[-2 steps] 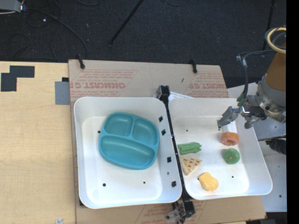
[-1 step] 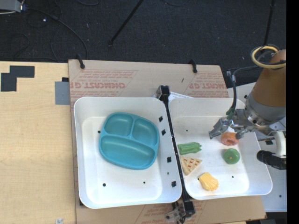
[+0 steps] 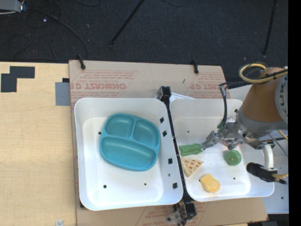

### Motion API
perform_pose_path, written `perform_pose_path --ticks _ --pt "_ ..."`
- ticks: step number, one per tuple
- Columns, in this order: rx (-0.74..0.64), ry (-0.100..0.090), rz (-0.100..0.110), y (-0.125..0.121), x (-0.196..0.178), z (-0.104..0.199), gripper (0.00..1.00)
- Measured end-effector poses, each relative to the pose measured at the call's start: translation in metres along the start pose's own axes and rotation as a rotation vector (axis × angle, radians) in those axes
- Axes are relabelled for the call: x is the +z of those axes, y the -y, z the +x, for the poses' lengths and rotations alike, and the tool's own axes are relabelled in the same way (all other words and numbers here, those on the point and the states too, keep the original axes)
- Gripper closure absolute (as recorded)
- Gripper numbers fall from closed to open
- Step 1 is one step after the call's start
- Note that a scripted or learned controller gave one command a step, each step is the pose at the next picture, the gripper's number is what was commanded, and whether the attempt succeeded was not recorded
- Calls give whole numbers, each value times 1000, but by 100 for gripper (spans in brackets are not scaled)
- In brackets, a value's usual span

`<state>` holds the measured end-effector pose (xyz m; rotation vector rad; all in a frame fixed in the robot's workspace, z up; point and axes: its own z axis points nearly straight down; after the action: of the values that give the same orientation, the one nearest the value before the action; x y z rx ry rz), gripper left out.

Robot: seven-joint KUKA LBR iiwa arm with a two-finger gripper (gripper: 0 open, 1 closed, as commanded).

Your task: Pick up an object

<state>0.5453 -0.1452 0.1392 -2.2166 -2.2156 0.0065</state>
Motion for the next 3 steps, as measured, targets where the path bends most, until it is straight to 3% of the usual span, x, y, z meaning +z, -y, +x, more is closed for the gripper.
perform_pose_path --ticks 1,2,3 --pt "0 1 -2 1 53 1 0" --pt "4 1 -2 0 41 0 100" --pt "1 3 -10 -4 -19 -8 100"
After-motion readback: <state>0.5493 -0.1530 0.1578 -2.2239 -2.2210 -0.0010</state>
